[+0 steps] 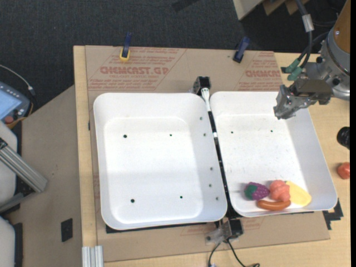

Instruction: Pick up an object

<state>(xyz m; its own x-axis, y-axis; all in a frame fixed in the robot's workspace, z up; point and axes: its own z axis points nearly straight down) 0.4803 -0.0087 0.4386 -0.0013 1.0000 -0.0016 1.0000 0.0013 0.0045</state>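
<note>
- My grey metal pincer [285, 110] hangs over the far right corner of the shallow white plastic right bin [261, 149]; whether it is released or clenched I cannot tell, and I see nothing in it.
- The things to pick lie clustered in that bin's near right corner, well apart from my pincer: a small purple bunch of toy grapes [256, 191], a reddish-orange lumpy toy [280, 190] touching it, a pale yellow rounded piece [300, 195] on the right, and an orange-red curved sausage-like toy [272, 204] along the front.
- The shallow white plastic left bin [150, 160] sits just beside, on a brown cardboard sheet [167, 65].
</note>
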